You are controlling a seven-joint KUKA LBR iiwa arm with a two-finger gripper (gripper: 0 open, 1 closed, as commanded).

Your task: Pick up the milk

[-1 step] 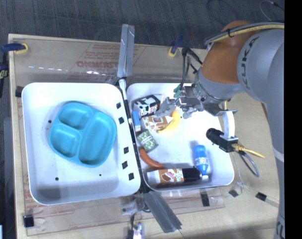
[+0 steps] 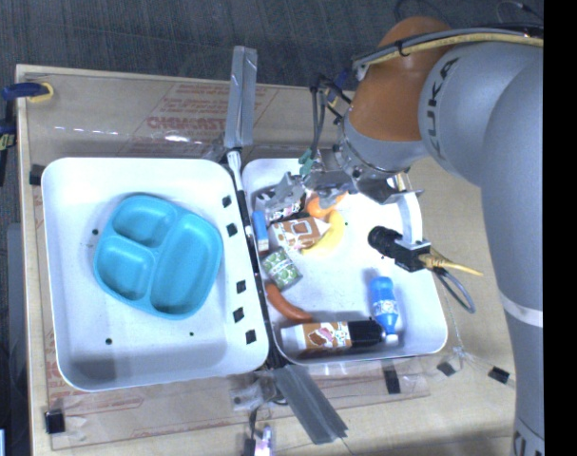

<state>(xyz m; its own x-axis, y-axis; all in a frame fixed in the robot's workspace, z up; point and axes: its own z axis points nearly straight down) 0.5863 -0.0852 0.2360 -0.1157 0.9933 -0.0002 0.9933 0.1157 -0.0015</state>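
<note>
Just tool [image 2: 290,190] above milk [image 2: 297,232]

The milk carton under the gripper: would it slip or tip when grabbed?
The milk carton looks boxy with flat faces, so probably easy to pinch. It lies crowded against a banana and a green packet, so it may shift. It likely dents if squeezed.

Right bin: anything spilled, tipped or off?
No spill shown. The right bin is cluttered: a dark bottle and a blue bottle lie on their sides, and small cartons pile up against the banana under the hand.
</note>
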